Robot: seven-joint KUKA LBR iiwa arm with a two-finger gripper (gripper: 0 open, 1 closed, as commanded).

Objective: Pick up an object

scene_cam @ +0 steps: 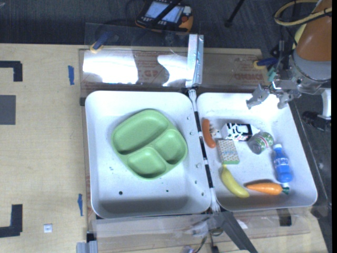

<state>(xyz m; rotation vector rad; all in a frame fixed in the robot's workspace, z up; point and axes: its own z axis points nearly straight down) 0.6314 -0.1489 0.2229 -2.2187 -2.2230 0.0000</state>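
Carrot (265, 188) (maybe toy) well below tool (268, 95)

Bare floor along right bin's (303, 141) far side; banana (234, 182), carrot (264, 188), bottle (282, 164) crowding near corner.

No text, label or number is sharp enough to read.

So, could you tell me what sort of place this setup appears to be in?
Most likely a robotics lab bench for pick-up trials. Two shallow white bins sit side by side, the right bin holding toy items such as a banana and a carrot, the gripper hangs above its far edge, and blue tape marks dot the wooden bench.
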